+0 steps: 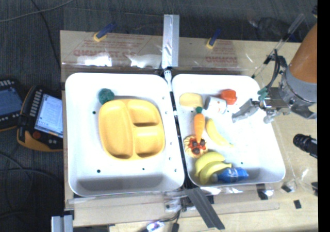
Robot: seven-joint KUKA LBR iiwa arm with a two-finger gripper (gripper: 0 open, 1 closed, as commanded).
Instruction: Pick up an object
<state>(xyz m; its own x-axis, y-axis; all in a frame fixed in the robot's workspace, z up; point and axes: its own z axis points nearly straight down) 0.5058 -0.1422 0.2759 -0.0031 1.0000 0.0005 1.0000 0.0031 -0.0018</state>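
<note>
My gripper (251,116) hangs over the right part of the right bin (268,169), open, with nothing between its fingers. Left of it lie a pale yellow banana (216,134), an orange carrot (199,127), a white cup (215,104), a red-orange piece (228,96) and a pale yellow lump (189,99). Toward the bin's front sit a small piece with red dots (195,145), a yellow-green banana bunch (210,164) and a blue object (232,175). The nearest finger (241,114) points at the bare floor beside the banana.
The left bin (82,138) holds a yellow divided tray (131,127) and a small teal object (105,94). A metal divider (170,40) stands behind the seam between the bins. A handheld pendant (41,120) lies on the floor at far left.
</note>
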